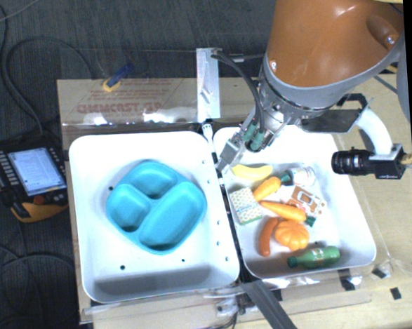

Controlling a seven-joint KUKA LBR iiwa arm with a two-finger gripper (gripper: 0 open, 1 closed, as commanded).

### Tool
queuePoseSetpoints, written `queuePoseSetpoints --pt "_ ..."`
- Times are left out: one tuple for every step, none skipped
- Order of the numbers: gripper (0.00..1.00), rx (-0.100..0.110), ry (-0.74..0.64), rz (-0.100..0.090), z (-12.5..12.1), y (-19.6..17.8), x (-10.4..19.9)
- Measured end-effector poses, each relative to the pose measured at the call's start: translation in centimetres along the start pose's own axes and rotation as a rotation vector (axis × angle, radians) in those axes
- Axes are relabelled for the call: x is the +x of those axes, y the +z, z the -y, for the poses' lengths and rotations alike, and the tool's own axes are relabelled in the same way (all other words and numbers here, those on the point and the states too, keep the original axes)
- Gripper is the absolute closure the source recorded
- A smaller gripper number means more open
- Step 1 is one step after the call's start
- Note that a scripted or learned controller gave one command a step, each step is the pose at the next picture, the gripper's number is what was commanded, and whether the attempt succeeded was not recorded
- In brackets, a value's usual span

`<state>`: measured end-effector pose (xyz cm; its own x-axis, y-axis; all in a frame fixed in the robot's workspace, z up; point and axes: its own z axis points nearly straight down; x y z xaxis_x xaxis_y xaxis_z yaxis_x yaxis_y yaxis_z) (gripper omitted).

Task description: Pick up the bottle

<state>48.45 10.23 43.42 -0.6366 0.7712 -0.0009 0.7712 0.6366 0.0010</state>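
The bottle [314, 257] is dark green and lies on its side in the right bin [350, 217], close to that bin's front wall. My gripper [232, 152] hangs over the right bin's back left corner, next to the wall between the two bins. It is well apart from the bottle, which sits toward the opposite, front right part of the bin. Nothing is seen held in the gripper. The orange band of the arm fills the upper right of the view.
The right bin also holds a banana [252, 171], two carrots [267, 186], an orange pumpkin [293, 235], a sausage [266, 235], a green checkered block [243, 205] and a white packet [307, 199]. A blue divided plate [156, 202] lies in the left bin [92, 245].
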Motion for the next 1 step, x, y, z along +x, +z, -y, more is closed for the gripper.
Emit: queuePoseSetpoints --pt "1.0 0.001 -0.045 0.0 -5.11 0.02 6.25"
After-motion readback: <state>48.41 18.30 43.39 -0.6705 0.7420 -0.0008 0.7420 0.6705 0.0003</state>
